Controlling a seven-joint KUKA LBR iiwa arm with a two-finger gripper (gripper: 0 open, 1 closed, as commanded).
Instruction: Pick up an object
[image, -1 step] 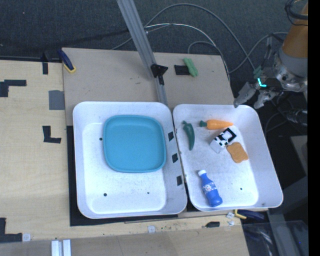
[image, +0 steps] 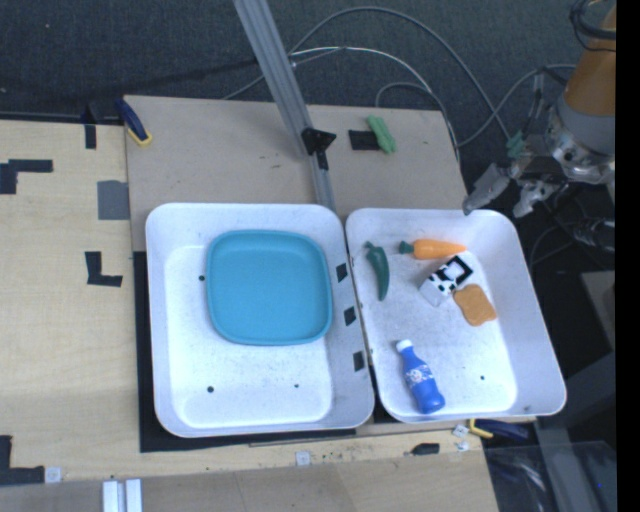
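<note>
While the gripper (image: 503, 190) hangs with fingers spread wide and bare outside the right bin's (image: 530, 340) far corner, we see a carrot (image: 438, 249), bottle (image: 419, 376) and pepper (image: 379, 270) inside.

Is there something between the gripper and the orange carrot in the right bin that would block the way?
Nothing visible blocks it. The gripper hangs above the far right corner of the right white bin, and the orange toy carrot lies in the open below and left of it. The black-and-white patterned cube sits nearer, beside the carrot, not between them.
</note>
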